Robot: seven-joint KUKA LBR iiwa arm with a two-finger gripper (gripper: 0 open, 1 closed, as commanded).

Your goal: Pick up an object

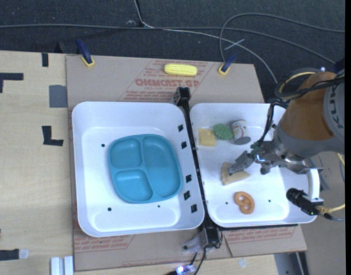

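My gripper (247, 162) reaches into the right bin (279, 110) from the right, low over its middle. Its tip is right above a tan wedge-shaped piece (235, 175), close to or touching its upper edge. I cannot see anything lifted. Further back in the same bin lie a pale yellow block (207, 137), a green round item (223, 131) and a small can (239, 130). A brown pretzel (244, 202) lies near the bin's front wall.
The left bin (86, 153) holds a blue divided plate (144, 168). A yellow corn-like item (180, 69) lies on the cardboard behind the bins. Cables run across the dark floor at the back, and the arm's grey and orange body (307, 122) covers the right bin's right side.
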